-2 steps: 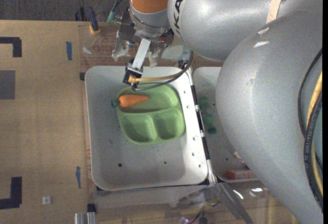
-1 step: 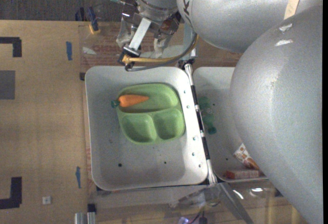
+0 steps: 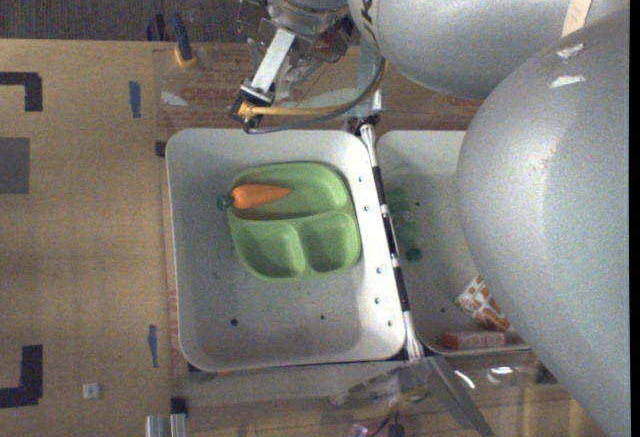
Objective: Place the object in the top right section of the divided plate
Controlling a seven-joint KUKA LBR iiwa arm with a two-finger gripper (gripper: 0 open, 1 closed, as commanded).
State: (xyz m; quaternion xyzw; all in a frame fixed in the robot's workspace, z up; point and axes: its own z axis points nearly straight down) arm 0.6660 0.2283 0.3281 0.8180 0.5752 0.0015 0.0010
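Orange plastic carrot (image 3: 260,195) lying in green divided plate (image 3: 295,220) inside left white bin (image 3: 200,325), presumably deposited per task; gripper (image 3: 255,105) hovering above rim, hold indeterminable.

The green divided plate (image 3: 297,221) sits in the left white bin (image 3: 200,255), toward its twelve o'clock side. An orange carrot (image 3: 258,195) with a green stem lies flat in the plate's large section, tip pointing to three o'clock, stem overhanging the nine o'clock rim.
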